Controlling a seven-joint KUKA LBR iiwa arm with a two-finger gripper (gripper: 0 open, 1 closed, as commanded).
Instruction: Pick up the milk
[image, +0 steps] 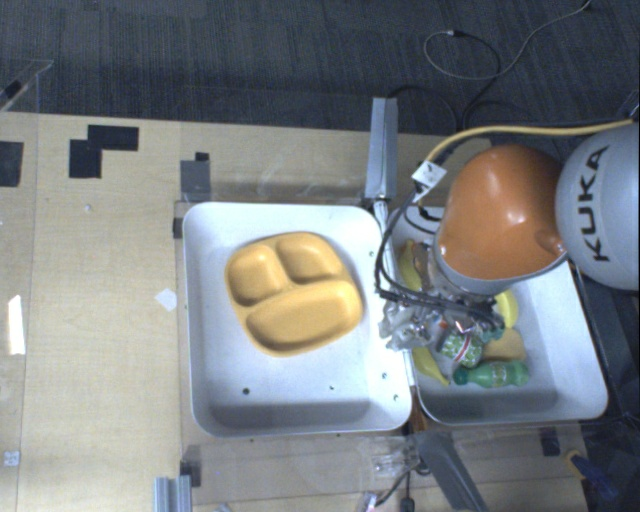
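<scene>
**Milk hidden, presumably beneath the wrist**

Cannot pick out the milk for certain; probably lies in the right shallow white bin (575, 400), masked by the grey arm with its orange band (500, 215). Hence no telling its direction from the two-finger gripper (437, 335), nor its long axis. Hangs low over that bin's left half, gripper amid wires; spread or pressed together, impossible to tell.

Counted on the desk (90, 300): two bins; one yellow three-compartment plastic plate (293, 292) in the left white bin (215, 400); one green plastic bottle (492, 375) lying sideways; yellow banana-like pieces (430, 365), number unclear.
</scene>
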